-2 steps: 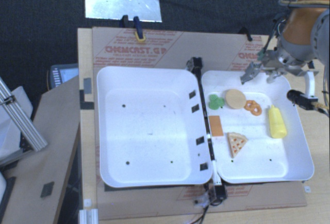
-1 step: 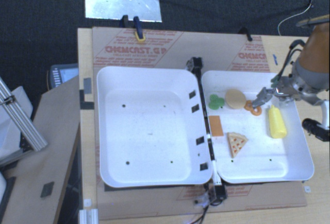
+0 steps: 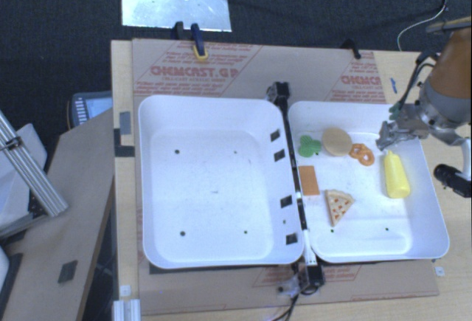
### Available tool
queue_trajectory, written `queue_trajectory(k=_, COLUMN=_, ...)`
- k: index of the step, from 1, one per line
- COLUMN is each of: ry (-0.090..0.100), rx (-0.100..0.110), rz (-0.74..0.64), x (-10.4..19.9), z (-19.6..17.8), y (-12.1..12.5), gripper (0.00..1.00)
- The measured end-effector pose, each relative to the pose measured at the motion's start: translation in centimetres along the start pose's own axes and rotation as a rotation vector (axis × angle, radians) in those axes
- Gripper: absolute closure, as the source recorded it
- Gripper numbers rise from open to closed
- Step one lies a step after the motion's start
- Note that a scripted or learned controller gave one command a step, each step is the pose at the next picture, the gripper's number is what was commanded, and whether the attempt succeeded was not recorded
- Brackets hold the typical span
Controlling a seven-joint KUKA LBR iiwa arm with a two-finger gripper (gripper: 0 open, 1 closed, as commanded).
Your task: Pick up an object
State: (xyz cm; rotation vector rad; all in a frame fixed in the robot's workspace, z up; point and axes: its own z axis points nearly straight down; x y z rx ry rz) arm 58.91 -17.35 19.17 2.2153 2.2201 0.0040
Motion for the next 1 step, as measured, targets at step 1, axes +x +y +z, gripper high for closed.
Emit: queue_trajectory(k=1, ry=0.002, rx=-0.004, rz=-0.007, x=6.64, z=-11.97, y=-0.98, gripper=1.00)
